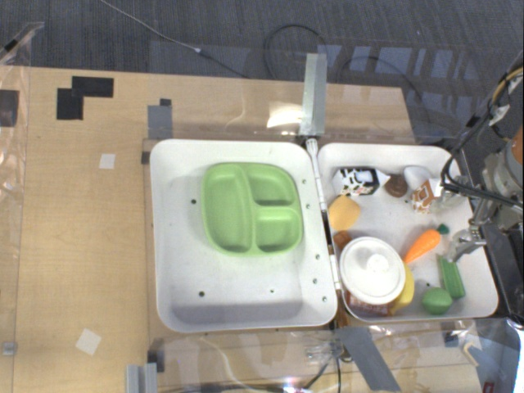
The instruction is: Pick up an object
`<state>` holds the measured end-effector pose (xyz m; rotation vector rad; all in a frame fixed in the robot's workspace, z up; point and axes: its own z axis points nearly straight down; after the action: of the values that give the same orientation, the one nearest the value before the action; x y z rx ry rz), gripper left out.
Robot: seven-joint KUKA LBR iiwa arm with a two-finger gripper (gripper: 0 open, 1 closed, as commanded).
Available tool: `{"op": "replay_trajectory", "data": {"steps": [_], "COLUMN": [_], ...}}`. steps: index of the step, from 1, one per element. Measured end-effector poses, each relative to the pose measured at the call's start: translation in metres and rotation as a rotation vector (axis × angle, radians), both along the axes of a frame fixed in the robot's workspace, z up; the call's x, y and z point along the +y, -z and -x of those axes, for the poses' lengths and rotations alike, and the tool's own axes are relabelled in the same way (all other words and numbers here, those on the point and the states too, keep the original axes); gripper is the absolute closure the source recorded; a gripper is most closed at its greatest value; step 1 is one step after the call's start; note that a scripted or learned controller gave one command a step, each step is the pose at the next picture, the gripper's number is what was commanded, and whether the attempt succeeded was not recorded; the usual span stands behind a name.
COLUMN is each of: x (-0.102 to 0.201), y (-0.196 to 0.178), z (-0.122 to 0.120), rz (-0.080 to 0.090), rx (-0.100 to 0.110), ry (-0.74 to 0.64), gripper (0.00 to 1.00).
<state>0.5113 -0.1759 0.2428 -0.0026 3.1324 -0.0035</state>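
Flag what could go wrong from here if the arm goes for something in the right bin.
The right bin is crowded: the toy carrot and green block lie close together near the hand, so a grab may nudge a neighbour. The white lidded jar looks wide and may slip.

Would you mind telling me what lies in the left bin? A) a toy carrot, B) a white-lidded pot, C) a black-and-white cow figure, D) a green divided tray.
D: the green divided tray lies in the left bin, while the carrot, the white-lidded pot and the cow figure all sit in the right bin.
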Motion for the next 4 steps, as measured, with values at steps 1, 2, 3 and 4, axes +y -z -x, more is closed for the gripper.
{"op": "replay_trajectory", "data": {"steps": [1, 2, 3, 4], "x": [-0.017, -0.004, 0.023, 0.025], "y": [0.118, 0.153, 0.153, 0.138], "z": [-0.021, -0.045, -0.061, -0.066], "rz": [-0.003, 0.003, 0.004, 0.007], "rx": [0.009, -0.005, -0.006, -0.022], "ry": [-0.235, -0.190, -0.245, -0.252], "gripper": [0.00, 0.00, 0.00, 1.00]}}
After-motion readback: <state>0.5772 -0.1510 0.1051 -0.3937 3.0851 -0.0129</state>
